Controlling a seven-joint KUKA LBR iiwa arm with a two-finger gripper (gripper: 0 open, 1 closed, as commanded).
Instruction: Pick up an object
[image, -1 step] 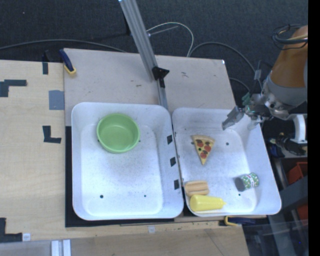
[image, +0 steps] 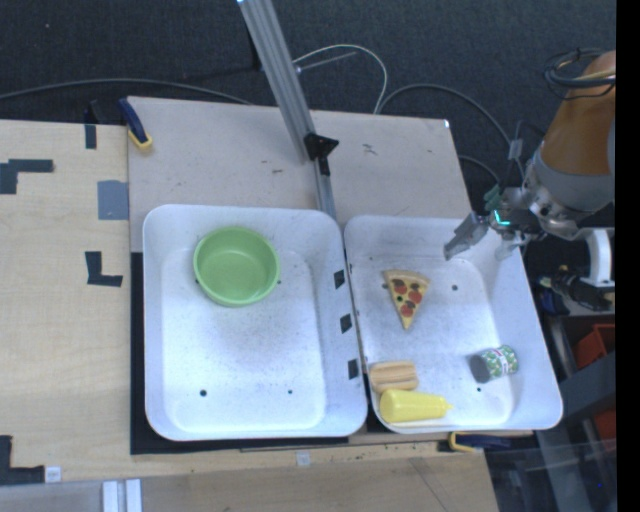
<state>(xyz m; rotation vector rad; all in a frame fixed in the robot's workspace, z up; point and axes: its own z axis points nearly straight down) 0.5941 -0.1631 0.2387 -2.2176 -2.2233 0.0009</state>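
My gripper (image: 485, 240) hangs above the far right corner of the right bin (image: 520, 300), open, with nothing between its fingers. A toy pizza slice (image: 406, 295) lies in that bin, to the gripper's lower left and apart from it. Along the bin's near edge sit a small hot dog bun (image: 393, 375) and a yellow block-like toy (image: 412, 405), close together. A small green and white can (image: 495, 362) lies on its side near the bin's right wall. A green bowl (image: 237, 264) stands upright in the left bin (image: 165, 330).
A slanted metal pole (image: 290, 85) comes down to a black clamp at the far edge between the bins. Cables loop behind the bench. The arm's orange band (image: 585, 110) is at the upper right.
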